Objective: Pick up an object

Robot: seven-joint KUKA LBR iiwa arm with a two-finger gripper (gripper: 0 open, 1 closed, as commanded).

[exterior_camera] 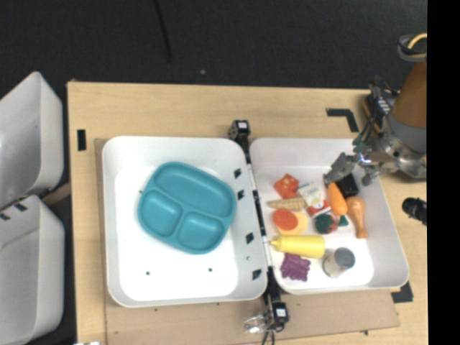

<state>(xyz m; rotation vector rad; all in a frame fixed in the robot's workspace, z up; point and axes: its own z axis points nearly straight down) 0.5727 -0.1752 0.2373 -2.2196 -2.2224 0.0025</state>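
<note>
In the camera view, the gripper (346,172) hangs over the far right part of the right bin (384,264), just above the carrot (338,198). How far its claw is parted cannot be told, nor whether it grips anything. The toys crowd together here: red piece (286,186), yellow bottle (298,245), purple grapes (295,267), likely dumped as pick targets. The teal divided plate (187,207) lies alone in the left bin (122,279).

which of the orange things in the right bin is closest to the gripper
The orange carrot, lying just below the gripper. The drumstick-like piece sits lower, and the round orange slice lies further left.
</note>
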